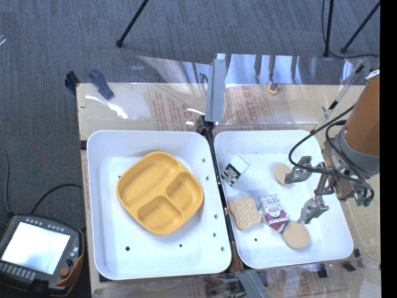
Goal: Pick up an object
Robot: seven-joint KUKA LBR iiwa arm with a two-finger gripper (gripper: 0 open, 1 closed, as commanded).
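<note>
The right bin (260,143) holds several small items: a black-and-white box (234,170), a square tan cracker (244,212), a red-and-white packet (272,210), a round tan disc (296,235) near the front, and a second tan disc (282,173) further back. My gripper (307,192) hangs over the right part of this bin, open, its fingers spread wide with nothing between them. One fingertip (294,176) sits beside the far disc and partly covers it. The other fingertip (308,215) is just above and right of the near disc and the packet.
The left bin (105,148) carries a yellow divided plate (160,192). A grey upright post (215,92) stands behind the seam between the bins. A teach pendant (38,251) lies at the lower left on the floor. Black cables loop above the gripper's wrist.
</note>
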